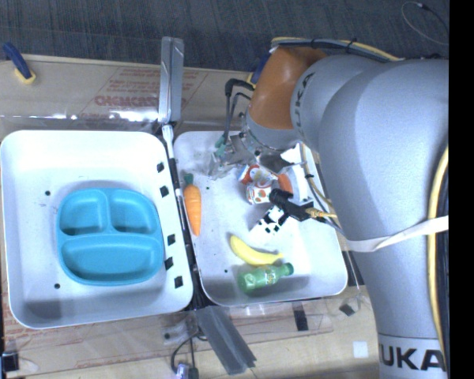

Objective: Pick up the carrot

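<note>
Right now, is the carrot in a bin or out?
In. The carrot lies flat in the right bin, along its left wall, apart from the banana.

A dark grey carpeted floor (103, 10) is seen across the frame from 9 through 12 o'clock. A light wooden bench top (87, 85) is laid over it, printed with faint red lettering toward 11 o'clock. A blue clamp (18, 61) is fixed at the bench's corner near 10 o'clock. Thin dark cables (423, 10) are trailed over the floor at 1 o'clock. Even, diffuse lighting is cast throughout.
</note>
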Controlling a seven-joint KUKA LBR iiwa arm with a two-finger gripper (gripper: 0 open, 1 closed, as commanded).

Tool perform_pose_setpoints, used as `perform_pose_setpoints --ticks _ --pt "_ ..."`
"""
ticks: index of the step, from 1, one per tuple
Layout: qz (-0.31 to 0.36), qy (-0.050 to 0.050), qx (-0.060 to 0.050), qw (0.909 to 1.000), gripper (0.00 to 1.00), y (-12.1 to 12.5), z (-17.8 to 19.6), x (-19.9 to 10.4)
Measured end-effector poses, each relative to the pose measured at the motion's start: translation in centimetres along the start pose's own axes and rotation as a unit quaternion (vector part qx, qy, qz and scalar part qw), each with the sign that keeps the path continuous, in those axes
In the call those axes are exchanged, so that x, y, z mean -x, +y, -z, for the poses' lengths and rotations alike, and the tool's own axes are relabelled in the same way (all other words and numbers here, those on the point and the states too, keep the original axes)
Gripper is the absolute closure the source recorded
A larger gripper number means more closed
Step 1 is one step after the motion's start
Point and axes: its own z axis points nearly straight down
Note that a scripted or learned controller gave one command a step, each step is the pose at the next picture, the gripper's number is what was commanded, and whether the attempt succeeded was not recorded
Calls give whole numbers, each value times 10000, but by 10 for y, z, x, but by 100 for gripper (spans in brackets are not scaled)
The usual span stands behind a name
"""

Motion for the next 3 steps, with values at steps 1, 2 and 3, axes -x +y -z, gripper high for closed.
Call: perform_pose_setpoints --ticks 1,2,3 --pt "-570 3 -2 9984 100 14 90 -19" --pt "-569 5 -10 9984 0 13 89 -19" --pt "-485 6 -15 9988 0 7 -12 12"
